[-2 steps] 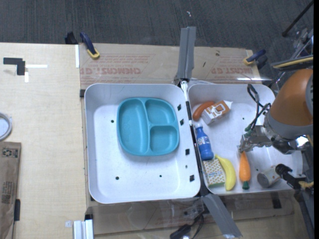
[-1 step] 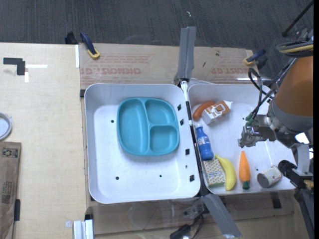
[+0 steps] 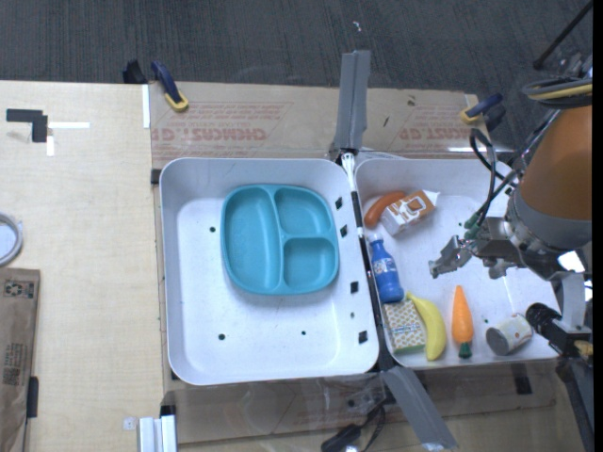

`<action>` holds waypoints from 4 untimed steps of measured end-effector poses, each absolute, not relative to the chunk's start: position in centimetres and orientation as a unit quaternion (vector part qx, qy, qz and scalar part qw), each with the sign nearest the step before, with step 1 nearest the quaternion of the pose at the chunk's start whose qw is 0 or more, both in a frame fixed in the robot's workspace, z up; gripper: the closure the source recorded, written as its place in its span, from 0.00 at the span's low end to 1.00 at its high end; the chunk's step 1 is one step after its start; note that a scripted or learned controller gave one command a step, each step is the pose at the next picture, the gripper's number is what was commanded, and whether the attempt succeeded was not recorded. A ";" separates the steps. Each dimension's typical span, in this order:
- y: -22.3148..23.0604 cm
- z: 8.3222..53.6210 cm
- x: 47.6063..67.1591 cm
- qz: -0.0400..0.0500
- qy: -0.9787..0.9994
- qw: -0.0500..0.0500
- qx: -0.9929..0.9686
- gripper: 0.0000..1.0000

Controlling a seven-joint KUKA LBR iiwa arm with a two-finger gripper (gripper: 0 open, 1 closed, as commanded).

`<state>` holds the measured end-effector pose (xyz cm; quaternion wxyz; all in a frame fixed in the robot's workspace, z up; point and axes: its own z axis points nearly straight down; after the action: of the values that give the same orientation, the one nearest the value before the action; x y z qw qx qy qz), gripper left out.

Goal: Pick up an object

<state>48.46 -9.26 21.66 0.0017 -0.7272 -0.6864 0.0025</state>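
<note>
Bench, two white bins point(image 3: 174, 281): tray point(image 3: 280, 239) in left; gripper point(image 3: 455, 257), clenched and ungrasping, above carrot point(image 3: 461, 316) in right.

Both white bins point(image 3: 179, 281) look like smooth, faintly glossy plastic; in the left one the turquoise divided plate point(image 3: 280, 240) is smooth matt plastic. Right of the plate, the blue bottle point(image 3: 383, 269), banana point(image 3: 431, 325) and carrot point(image 3: 461, 316) look like shiny plastic, the gripper point(image 3: 450, 257) dull grey metal, and the bench point(image 3: 75, 252) around them pale matt wood
</note>
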 end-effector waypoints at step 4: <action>-12.9 9.8 47.9 0.006 -0.693 0.006 -0.721 1.00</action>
<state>47.88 -12.93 9.81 0.0065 -0.7206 -0.6933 0.0062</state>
